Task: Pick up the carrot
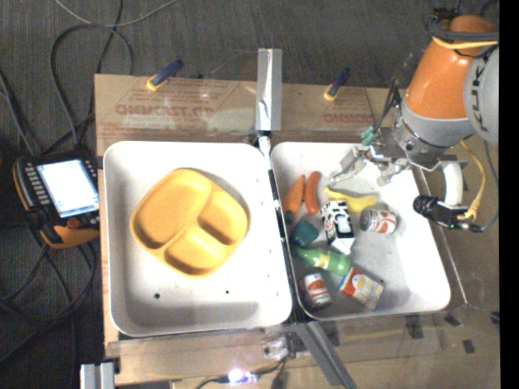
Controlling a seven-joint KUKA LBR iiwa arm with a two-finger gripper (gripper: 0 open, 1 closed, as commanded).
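the carrot [293, 194] lay at the right bin's [438, 298] left wall, touching a sausage [312, 193]. the claw [369, 164] hung wide and empty near a banana [350, 194] — it could grab the sausage instead.

Bins [122, 298]: looked like smooth white plastic, with a faint sheen along the rims.
Yellow tray [190, 221]: moulded plastic, glossy, catching light on its dividing ridges.
Carrot [293, 194]: smooth orange plastic, slightly shiny.
Green bottle [324, 258]: shiny plastic.
Cans [378, 220]: seemed metal, bright at the ends, wrapped in printed labels.
Worktop [178, 108]: brown cardboard sheet, matt, with faded print.
Centre strip [268, 87]: dull grey metal.
Arm shell [442, 75]: glossy orange and smooth grey casing.
Pincer [366, 162]: pale metal, matt.
Floor [81, 23]: dark, rough carpet.
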